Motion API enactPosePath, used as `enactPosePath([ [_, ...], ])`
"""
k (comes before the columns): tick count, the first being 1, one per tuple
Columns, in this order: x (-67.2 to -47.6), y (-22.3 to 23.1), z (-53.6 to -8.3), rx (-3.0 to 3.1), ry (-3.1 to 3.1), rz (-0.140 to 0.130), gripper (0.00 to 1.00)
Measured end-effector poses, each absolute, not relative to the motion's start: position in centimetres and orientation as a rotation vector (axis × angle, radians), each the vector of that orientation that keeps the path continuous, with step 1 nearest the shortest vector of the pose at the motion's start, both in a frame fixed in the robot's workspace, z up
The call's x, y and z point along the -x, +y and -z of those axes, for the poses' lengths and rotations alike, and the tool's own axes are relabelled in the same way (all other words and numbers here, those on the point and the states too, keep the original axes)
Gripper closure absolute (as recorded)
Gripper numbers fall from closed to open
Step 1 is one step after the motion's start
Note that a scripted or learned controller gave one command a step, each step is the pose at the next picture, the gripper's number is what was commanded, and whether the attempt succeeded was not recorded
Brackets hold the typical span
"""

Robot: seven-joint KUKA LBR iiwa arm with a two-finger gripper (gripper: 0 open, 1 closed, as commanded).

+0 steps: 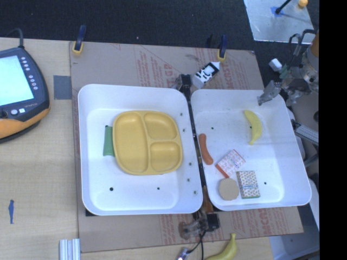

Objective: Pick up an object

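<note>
Two shallow white bins are seen side by side on the worktop (43, 167), and the right bin (282, 196) is taken here as the landmark. Its left rim is pressed against the left bin (89, 145), with a dark seam between them. At the right bin's upper right corner, just outside the rim, the pincer (269, 95) is seen; its tip hangs at about the corner's edge, and whether it is released or clenched cannot be told, the view being too dark and small there. Nothing is shown gripped in it.

Inside the right bin, much bare white floor is left open through the middle and along the upper wall. A yellow banana (252, 125) lies in its upper right part, nearest the pincer, curved, pale at the ends, clear of the walls. An orange sausage (205, 148) lies close along the left rim. Near the lower wall a patterned packet (231, 162), a tan round disc (228, 189) and a small printed box (248, 184) are clustered, the disc and box touching or nearly so.

Left of the right bin, a yellow divided tray (146, 142) fills the left bin's middle, with a green item (108, 141) partly under it. Below the right bin, a second banana (225, 249) rests on the worktop.
</note>
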State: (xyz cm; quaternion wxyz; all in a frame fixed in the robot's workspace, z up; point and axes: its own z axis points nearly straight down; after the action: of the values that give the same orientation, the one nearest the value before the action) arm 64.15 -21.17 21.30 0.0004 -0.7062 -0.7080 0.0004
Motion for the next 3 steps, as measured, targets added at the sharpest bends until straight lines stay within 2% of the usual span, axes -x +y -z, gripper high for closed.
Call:
enactPosePath([
  [1,-64.5,-21.1,-9.1,2.213,-2.226,-0.005,0.00],
  [2,-65.6,-17.8,-9.2,2.216,-2.228,-0.005,0.00],
  [3,-65.7,-19.5,-15.8,2.218,-2.223,-0.001,0.00],
])
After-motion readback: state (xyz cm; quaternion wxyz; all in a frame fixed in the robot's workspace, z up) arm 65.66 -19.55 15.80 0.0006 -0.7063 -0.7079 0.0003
